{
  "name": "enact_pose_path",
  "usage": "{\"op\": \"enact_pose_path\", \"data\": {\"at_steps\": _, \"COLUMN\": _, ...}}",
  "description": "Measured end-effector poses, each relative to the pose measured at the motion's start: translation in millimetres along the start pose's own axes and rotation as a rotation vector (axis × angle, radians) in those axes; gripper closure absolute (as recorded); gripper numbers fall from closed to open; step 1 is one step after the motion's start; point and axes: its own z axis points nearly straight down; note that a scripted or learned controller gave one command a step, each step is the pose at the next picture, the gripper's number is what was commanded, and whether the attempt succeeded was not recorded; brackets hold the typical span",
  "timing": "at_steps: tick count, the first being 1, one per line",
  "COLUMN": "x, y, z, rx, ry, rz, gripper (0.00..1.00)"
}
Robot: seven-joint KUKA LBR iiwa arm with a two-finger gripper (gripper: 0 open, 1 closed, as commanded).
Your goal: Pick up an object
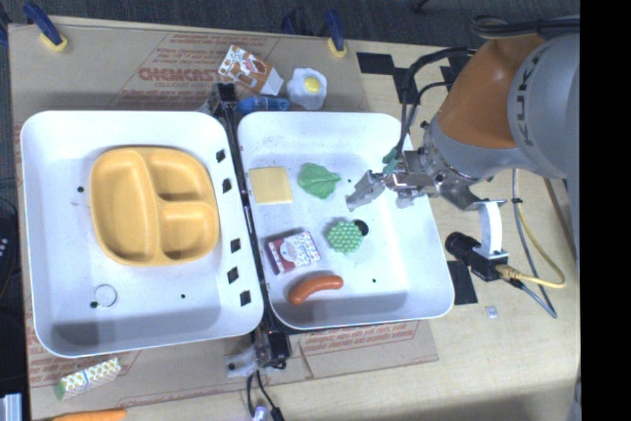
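Mustard-yellow plastic divided tray [153, 204]; pale yellow square cheese slice [271, 184]; green leaf-shaped piece [317, 179]; green dotted ball [343, 237]; orange-red sausage [315, 287].

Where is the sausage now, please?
In the camera view the sausage lies in the right bin, near its front wall, just below the small red packet and lower left of the green dotted ball.
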Motion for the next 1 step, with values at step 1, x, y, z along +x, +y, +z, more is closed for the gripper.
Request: {"op": "enact_pose_path", "data": {"at_steps": 1, "x": 30.8, "y": 53.7, "z": 94.6, "rx": 0.002, "ry": 0.0, "rz": -0.025, "gripper": 0.0}}
